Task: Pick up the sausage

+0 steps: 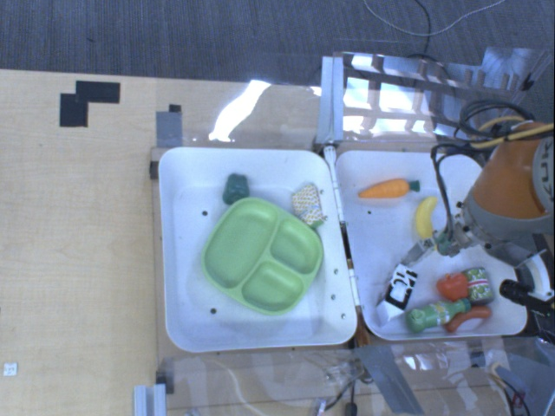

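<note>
the sausage (469,319) lies in the right bin (373,232), near its front edge and close to the front right corner, a reddish curved piece. it touches the green bottle (438,315), which lies along its left side, and just behind it sit a red tomato-like piece (452,286) and a small green and red packet (479,286), so the sausage is closed in from the left and from behind, and the bin wall is just in front of it. the gripper (414,256) hangs over the middle of the right bin, left of the arm (512,189); its fingers look a little spread, with nothing between them, and they are above the black and white box (399,288), not above the sausage. a yellow banana (425,217) lies just behind the gripper, and an orange carrot (388,189) lies further back, near the far wall. the open floor of this bin is mostly on the left and in the middle back part. in the left bin (173,319) a green divided plate (264,255) takes the centre, with a dark green block (236,189) and a patterned cloth piece (307,204) at its back edge; free room is along the front and the left wall there.
</note>
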Robot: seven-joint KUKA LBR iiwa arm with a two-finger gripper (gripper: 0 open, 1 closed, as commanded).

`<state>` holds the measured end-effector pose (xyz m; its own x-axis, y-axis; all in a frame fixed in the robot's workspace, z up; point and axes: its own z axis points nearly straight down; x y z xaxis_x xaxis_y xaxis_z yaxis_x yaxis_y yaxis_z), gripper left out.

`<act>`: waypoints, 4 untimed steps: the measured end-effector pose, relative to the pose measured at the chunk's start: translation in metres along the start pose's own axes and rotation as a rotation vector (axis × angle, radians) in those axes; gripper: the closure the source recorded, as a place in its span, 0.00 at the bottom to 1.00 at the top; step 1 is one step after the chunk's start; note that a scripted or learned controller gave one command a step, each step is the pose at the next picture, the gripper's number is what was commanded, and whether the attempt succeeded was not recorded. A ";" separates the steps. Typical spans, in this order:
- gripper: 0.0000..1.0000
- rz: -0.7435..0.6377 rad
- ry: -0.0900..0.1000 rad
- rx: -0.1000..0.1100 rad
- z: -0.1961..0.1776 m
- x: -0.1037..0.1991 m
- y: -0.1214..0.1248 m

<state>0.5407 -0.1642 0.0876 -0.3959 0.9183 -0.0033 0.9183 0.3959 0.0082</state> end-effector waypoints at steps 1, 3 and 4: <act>0.00 0.001 -0.004 -0.002 0.000 -0.044 0.002; 1.00 -0.001 -0.003 -0.004 -0.010 -0.019 -0.059; 0.00 -0.001 -0.003 -0.004 -0.010 -0.019 -0.059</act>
<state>0.4937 -0.2054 0.0973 -0.3966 0.9180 -0.0064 0.9179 0.3967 0.0118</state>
